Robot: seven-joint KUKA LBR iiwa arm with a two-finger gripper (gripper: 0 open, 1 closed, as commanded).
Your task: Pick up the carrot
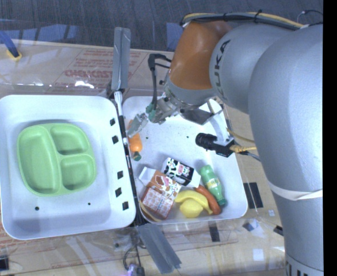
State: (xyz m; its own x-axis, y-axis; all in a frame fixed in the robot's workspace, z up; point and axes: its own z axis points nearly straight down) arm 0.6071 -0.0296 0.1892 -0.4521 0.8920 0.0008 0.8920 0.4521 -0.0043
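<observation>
Carrot [209, 198], one, beside one lemon [190, 206]

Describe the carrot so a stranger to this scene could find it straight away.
Start at the right-hand white bin, the one crowded with groceries. Look to its near right corner, where a yellow lemon and a green bottle lie. The carrot is the slim orange stick between them, slanting toward the corner; the only other orange thing, by the bin's left wall, is short and rounded.

Bulky grey arm [283, 96], orange wrist band [196, 56], black-and-yellow cables [255, 17].
</observation>
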